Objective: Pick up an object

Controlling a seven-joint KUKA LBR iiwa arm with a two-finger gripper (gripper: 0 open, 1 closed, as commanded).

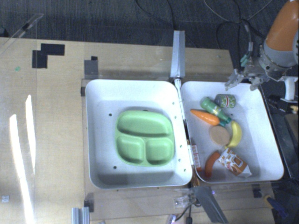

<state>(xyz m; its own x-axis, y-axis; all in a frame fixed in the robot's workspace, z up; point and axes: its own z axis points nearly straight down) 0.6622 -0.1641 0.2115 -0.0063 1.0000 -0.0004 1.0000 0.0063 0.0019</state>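
Observation:
My gripper [244, 81] hangs open over the far edge of the right bin [268, 125], with nothing between its two fingers. Below it in that bin lie a small green can [225, 101], a green bottle [215, 109], an orange carrot [204, 117], a yellow banana [237, 134], a tan round cookie [219, 135], a red sausage [210, 164] and a brown-and-white snack packet [233, 163]. The can is the nearest of them to the fingers, a short way toward the front and left.
The left bin [100, 101] holds a green divided tray [144, 137]. A metal divider post [177, 55] stands between the bins at the back. Cables [219, 8] trail over the dark floor behind the bench.

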